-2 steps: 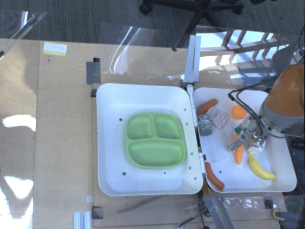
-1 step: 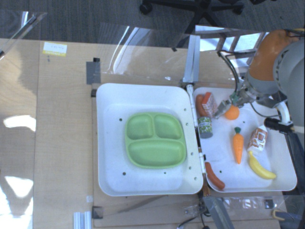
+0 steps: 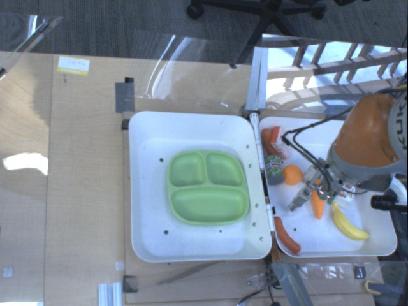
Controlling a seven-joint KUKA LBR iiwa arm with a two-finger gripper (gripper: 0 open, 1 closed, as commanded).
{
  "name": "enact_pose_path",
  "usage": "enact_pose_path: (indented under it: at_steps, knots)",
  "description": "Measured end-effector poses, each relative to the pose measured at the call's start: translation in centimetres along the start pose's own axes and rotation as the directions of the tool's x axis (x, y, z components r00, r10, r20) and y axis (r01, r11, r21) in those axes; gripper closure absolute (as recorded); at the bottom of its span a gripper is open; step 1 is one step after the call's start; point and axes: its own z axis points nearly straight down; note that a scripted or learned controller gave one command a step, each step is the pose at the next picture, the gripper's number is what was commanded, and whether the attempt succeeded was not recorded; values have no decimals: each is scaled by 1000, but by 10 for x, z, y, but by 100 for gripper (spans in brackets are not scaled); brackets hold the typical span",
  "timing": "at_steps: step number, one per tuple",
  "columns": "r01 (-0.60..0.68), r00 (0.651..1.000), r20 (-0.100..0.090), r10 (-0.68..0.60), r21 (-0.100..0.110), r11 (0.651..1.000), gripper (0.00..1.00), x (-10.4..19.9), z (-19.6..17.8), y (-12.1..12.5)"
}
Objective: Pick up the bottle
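Arm: the grey arm with the orange band (image 3: 366, 132) reaches in from the right, over the right bin (image 3: 382, 250).
Gripper: the gripper (image 3: 305, 196) hangs low in the right bin with its two fingers apart and nothing between them; its tips are just beside the carrot (image 3: 317, 205) and below the orange (image 3: 292, 174).
Bottle: the bottle (image 3: 275, 140), red with a white label, lies at the far left corner of the right bin, against the wall shared with the left bin, apart from the gripper.
Other things in the right bin: a small round can (image 3: 274, 168) just below the bottle, a banana (image 3: 347, 224) to the right of the carrot, a sausage (image 3: 287, 235) near the front left corner.
Left bin: the left bin (image 3: 146, 234) holds a green divided tray (image 3: 208, 187) at its middle.
Worktop: the pale wooden worktop (image 3: 64, 190) carries both bins.
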Motion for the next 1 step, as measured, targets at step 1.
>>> enact_pose_path:
  at_steps: [1]
  knots:
    - [1, 1000, 8, -1, -5, 1000, 100, -2, -12, 3]
